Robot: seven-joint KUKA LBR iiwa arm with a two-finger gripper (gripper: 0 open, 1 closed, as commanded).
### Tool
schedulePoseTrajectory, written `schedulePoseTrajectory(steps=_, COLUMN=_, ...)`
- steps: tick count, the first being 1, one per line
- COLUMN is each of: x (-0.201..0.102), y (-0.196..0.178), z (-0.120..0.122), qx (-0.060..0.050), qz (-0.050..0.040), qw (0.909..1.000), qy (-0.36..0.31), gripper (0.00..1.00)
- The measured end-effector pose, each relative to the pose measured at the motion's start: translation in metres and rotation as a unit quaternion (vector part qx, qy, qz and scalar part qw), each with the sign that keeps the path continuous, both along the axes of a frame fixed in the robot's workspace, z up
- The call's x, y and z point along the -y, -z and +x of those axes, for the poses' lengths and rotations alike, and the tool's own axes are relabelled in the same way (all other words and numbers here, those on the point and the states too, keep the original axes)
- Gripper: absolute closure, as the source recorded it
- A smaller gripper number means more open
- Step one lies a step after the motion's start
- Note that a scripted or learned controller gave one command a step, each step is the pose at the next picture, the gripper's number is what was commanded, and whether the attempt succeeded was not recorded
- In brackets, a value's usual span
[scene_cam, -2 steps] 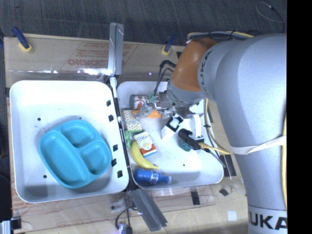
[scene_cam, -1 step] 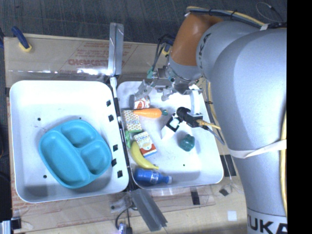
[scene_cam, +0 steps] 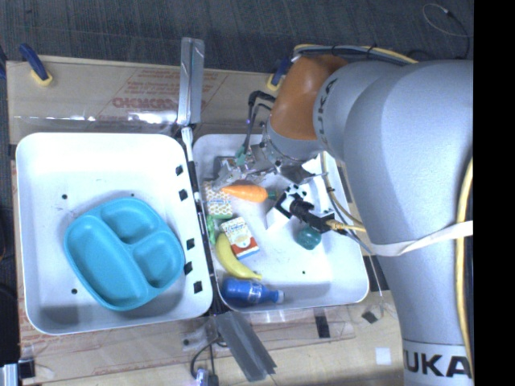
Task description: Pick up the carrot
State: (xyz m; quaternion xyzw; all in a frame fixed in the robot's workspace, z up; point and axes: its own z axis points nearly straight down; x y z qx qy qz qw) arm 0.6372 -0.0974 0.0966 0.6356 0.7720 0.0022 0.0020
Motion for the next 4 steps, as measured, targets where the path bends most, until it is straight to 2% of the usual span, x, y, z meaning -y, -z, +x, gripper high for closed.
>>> schedulePoseTrajectory(steps=1, x=-0.001, y=-0.012, z=0.001, qx=0.001, qz=0.0009, qw=1.0, qy=-0.002, gripper=1.0)
schedulePoseTrajectory(steps=2, x=-0.001, y=-0.011, z=0.001, qx=0.0, qz=0.001, qw=1.0, qy=-0.002, gripper=0.0)
schedulePoseTrajectory(steps=3, x=-0.009, y=-0.096, z=0.013, qx=-0.003, qz=-0.0002, qw=0.9895, qy=0.145, gripper=0.0)
schedulePoseTrajectory(steps=4, x=0.005, y=-0.015, z=-0.028, qx=0.007, qz=-0.0001, qw=0.9943, qy=0.106, gripper=0.0)
